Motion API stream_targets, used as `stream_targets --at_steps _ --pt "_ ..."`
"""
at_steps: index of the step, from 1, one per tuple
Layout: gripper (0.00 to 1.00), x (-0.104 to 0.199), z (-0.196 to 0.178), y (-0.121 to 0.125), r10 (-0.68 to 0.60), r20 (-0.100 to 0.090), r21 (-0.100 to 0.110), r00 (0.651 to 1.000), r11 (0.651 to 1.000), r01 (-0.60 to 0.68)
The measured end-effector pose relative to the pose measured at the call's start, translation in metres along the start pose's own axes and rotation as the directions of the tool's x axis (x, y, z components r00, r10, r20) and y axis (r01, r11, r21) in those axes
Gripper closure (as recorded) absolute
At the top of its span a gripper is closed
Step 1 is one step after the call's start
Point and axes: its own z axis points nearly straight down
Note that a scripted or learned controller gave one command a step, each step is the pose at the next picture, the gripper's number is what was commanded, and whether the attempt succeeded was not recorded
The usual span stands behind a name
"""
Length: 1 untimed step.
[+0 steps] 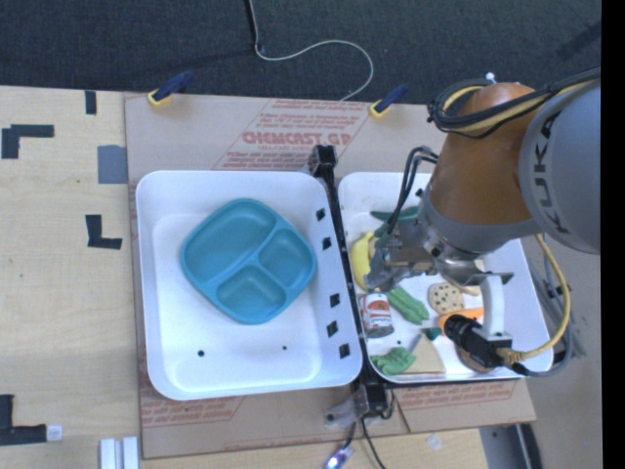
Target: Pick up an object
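My gripper reaches down into the right bin near its left side, under the grey and orange arm. Its fingers are dark and blurred against the clutter. Just left of it lies a yellow banana-like piece. Below it sit a green pod-shaped toy and a small red-labelled can. A cookie, an orange piece and a green leafy toy lie further toward the front of the bin.
The left bin holds a blue three-section plate. A black divider runs between the two bins. The arm's wrist and cables cover much of the right bin. Cardboard and blue-yellow clamps lie behind the bins.
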Motion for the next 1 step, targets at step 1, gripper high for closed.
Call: stream_targets --at_steps 1 --pt "1.00 -0.0010 0.0029 -0.0016 0.003 0.001 -0.008 1.000 1.000 -0.003"
